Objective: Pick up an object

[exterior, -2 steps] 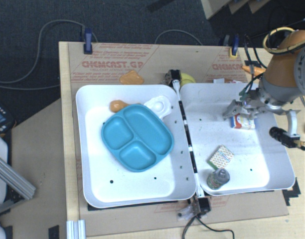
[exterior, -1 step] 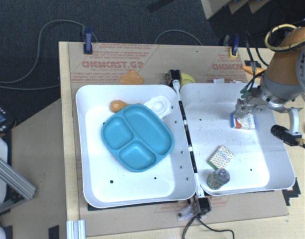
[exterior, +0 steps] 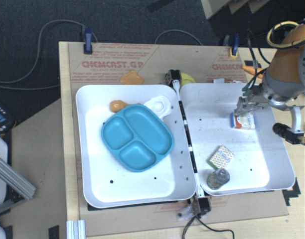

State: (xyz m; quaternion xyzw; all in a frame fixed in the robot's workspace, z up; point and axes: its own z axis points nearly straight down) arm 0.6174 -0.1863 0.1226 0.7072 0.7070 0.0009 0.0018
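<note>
Leftward, blue tray (exterior: 137,138) in bin (exterior: 92,183)

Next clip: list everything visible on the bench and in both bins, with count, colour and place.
Divided plate: 1, blue, left bin.
Small lid-like piece: 1, white, left bin, far edge of the plate.
Small object: 1, orange, left bin, far side.
Packet: 1, white with red and blue, right bin, under the gripper.
Patterned block: 1, pale, right bin.
Roundish object: 1, grey, right bin's near edge.
Orange object: 1, bench beyond left bin.
Clamps: 2, blue, far bench edge.
Gripper: 1, grey, over the packet.
</note>
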